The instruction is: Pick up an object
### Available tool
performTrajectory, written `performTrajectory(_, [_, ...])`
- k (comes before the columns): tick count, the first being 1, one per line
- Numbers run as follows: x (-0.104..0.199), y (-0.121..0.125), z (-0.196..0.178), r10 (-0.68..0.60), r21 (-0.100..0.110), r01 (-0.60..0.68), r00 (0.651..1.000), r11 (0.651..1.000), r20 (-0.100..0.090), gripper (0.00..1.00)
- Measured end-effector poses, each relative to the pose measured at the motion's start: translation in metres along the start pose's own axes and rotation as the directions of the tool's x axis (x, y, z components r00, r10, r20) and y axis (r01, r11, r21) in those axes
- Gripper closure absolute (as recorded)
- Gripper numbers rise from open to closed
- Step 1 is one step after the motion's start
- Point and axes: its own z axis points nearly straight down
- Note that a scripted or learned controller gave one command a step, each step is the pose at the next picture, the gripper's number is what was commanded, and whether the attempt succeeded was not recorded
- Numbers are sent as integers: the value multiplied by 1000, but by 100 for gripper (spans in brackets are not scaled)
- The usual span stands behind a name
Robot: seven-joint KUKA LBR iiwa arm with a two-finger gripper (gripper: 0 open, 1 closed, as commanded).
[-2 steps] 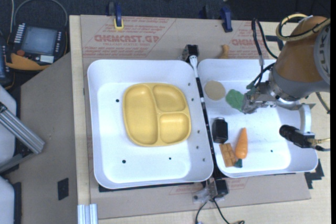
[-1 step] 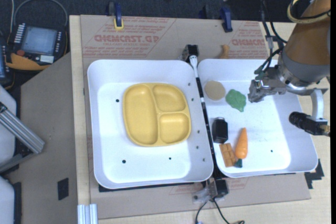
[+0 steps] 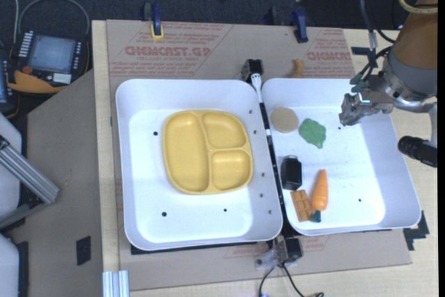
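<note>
Tabletop (image 3: pixel 208 38): a light wooden board covered by a sheet of brown cardboard with red print, held at the far edge by two blue clamps (image 3: pixel 154 17); it bears two shallow white bins side by side.
Room: dark grey carpeted floor around the tabletop; a handheld control pendant (image 3: pixel 49 55) with a small screen lies on the floor at the left, its black cable looping beside it.
Left bin (image 3: pixel 139 219): holds a yellow compartment plate (image 3: pixel 206 151) with one long section on its left and two smaller sections on its right.
Right bin (image 3: pixel 375 184): holds all the small loose objects, gathered in its left half.
Round beige disc (image 3: pixel 284 119): lies flat near the far left corner of the right bin.
Green crumpled piece (image 3: pixel 313 131): just beside the disc, toward the middle of the bin.
Black block (image 3: pixel 290 172): close to the left wall of the bin.
Orange carrot (image 3: pixel 319 190): a tapered toy, lying lengthwise, just to the right of the black block.
Tan waffled piece (image 3: pixel 301 204): touches the carrot's lower left side, near the front wall.
Arm (image 3: pixel 417 45): enters from the right, orange band above a grey wrist.
Claw (image 3: pixel 351 113): hangs over the far right part of the right bin, apart from every object; whether it is spread or closed cannot be told.
</note>
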Motion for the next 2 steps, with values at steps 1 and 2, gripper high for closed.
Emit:
performTrajectory(1, [46, -6, 12, -3, 10, 3, 1000, 1000, -4, 100])
performTrajectory(2, [108, -22, 14, -5, 10, 6, 1000, 1000, -5, 100])
